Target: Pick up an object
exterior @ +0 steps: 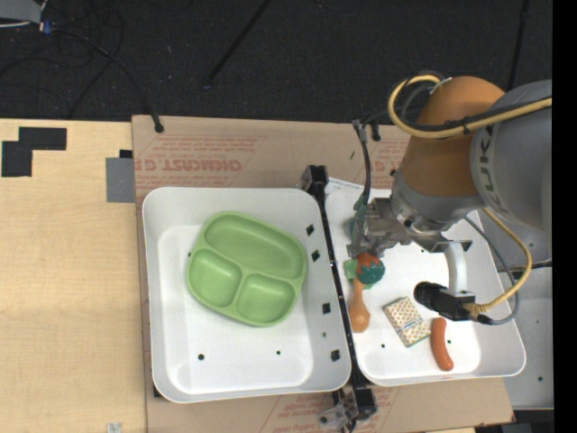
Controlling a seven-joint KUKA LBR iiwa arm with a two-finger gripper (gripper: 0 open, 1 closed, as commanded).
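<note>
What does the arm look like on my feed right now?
The arm is grey with a rounded orange band above the wrist. A yellow cable loops over the band, and another yellow cable trails down its side. The end effector is dark metal.

A green divided plate (246,269) is lying in the left white bin (171,224), taking up its middle. Brown cardboard (225,156) is lying under both bins on the pale wooden table (63,287). Black cables (117,52) are trailing across the dark floor behind.

A robotics lab: taped cardboard bench (225,152), loose cables (108,52), white bins (180,368).
</note>
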